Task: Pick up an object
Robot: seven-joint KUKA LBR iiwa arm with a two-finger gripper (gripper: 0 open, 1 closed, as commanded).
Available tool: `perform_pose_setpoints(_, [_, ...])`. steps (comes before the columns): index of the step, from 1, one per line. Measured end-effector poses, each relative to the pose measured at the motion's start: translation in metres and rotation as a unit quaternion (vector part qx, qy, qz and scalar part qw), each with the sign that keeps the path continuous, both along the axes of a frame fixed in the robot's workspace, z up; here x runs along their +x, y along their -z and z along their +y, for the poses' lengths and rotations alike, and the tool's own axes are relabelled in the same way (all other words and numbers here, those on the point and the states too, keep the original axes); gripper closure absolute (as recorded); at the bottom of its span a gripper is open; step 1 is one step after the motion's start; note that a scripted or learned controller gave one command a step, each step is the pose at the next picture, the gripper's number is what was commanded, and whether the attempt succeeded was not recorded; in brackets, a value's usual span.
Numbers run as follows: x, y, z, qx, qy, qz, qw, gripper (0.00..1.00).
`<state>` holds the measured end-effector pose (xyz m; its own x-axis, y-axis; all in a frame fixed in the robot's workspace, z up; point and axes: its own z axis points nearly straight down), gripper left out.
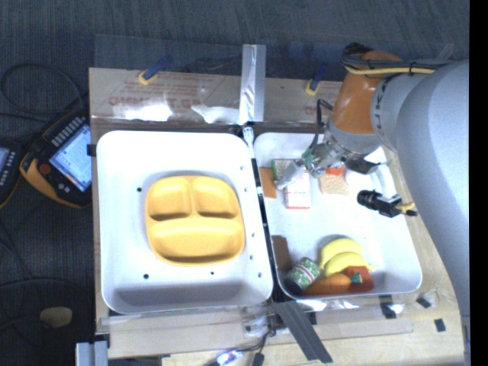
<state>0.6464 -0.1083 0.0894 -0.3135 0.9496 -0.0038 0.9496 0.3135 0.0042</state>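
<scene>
the tool [326, 158] sits low over small packets [333, 181] at the far end of the right bin [396, 235]; whether it is spread i cannot tell. better to centre on the white carton [297, 196], just beside, before closing.

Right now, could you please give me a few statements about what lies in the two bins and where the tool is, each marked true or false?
1. The yellow divided tray lies in the left bin. True.
2. The banana lies in the left bin. False: it lies in the right bin, toward the bottom of the view.
3. The tool is over the top part of the right bin. True.
4. The carrot lies right beside the tool. False: it lies at the opposite end of the right bin, next to the banana.
</scene>
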Motion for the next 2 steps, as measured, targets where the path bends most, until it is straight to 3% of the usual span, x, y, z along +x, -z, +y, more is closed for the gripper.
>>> perform_pose_setpoints(1, [-0.0010,-0.0093,-0.0021,-0.0032,0.000,0.002,1.0000,1.00])
perform_pose_setpoints(2, [-0.0008,-0.0095,-0.0022,-0.0039,-0.001,0.002,1.0000,0.00])
